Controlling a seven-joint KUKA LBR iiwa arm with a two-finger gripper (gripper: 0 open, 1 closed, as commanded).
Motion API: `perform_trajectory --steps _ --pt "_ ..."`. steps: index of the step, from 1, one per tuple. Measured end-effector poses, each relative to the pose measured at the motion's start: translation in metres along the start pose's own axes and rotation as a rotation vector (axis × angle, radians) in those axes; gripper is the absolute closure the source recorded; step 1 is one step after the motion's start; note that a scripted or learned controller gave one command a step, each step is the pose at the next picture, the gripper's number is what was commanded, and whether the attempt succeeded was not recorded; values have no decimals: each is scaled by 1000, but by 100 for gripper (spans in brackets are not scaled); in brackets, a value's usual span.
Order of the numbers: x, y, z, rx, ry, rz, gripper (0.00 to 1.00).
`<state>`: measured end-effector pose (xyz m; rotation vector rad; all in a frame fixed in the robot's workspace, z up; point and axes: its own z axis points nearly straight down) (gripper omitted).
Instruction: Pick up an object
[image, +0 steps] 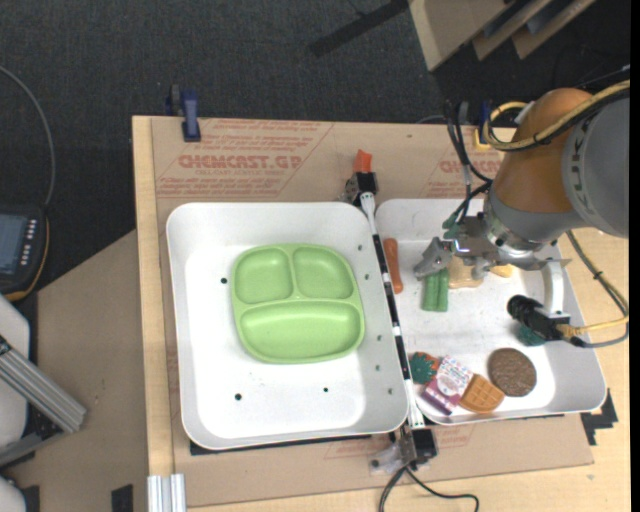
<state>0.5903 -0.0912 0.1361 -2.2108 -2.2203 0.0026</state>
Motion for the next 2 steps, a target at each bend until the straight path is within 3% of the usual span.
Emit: perform_trajectory --steps 1,2 --pt "-10 -7 55 0 -3 5 0" --pt "-10 -5 41 -8 -5 5 100"
